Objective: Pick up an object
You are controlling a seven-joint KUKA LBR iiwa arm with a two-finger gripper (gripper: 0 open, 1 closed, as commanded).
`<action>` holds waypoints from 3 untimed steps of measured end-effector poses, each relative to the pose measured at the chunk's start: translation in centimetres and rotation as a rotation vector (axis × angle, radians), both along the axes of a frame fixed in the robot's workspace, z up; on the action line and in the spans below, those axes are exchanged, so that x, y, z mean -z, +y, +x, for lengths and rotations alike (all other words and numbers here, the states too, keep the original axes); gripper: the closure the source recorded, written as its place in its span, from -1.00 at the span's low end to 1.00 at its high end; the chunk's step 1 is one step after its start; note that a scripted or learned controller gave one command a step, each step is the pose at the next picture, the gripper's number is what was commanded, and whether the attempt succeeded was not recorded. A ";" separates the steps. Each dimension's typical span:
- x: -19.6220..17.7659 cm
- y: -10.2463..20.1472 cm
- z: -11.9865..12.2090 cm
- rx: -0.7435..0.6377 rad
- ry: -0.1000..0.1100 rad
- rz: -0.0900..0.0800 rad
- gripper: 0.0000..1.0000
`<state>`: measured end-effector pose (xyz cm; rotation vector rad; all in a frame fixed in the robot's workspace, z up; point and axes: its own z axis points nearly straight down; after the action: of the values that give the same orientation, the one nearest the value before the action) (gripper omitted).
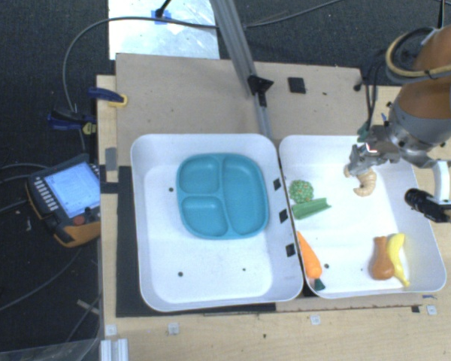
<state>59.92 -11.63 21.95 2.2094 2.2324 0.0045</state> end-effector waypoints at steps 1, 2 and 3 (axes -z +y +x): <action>0.4 5.2 -0.6 0.001 0.001 -0.001 1.00; 0.3 10.9 -1.5 -0.001 0.002 0.001 1.00; 0.1 16.0 -4.5 0.000 0.004 0.000 1.00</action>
<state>55.45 4.37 21.83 2.2118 2.2344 0.0006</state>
